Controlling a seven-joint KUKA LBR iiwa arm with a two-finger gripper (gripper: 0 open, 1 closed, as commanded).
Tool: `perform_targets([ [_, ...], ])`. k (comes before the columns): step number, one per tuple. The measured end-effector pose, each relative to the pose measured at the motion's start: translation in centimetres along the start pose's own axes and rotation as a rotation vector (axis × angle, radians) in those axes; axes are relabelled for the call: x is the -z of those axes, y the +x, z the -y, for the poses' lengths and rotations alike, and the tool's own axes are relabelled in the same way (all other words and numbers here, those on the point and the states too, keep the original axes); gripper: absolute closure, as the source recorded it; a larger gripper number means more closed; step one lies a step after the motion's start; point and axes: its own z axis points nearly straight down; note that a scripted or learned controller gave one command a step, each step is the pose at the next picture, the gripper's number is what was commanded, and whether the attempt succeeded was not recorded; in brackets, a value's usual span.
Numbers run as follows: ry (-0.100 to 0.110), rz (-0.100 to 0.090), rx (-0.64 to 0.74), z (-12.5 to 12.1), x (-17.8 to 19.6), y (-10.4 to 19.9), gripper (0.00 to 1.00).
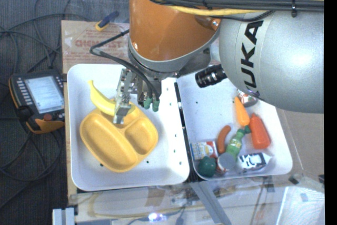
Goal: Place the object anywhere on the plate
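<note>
Near edge: right bin (274, 163) holds toy foods, clustered. Left bin (76, 113): yellow plate (118, 139), two-lobed. Banana (105, 101) lies at the plate's far rim, partly hidden by the pincer (122, 108). Pincer points down over it, touching; finger spread cannot be told. Arm (174, 8) bulks above, covering the bins' far edges.

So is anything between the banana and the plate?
Nothing visible. The banana lies at the plate's upper-left rim in the left bin, right beside the gripper.
</note>
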Motion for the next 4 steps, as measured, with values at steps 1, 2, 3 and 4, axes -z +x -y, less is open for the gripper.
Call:
perform_targets([
  [1,0.001,-0.003,-0.049,0.1,-15.9,0.2,1.00],
  [2,0.000,-0.004,-0.049,0.0,-15.9,0.3,0.00],
  [3,0.000,-0.004,-0.049,0.0,-15.9,0.3,0.00],
  [4,-0.006,0.006,0.131,-1.2,-26.0,-7.2,0.00],
])
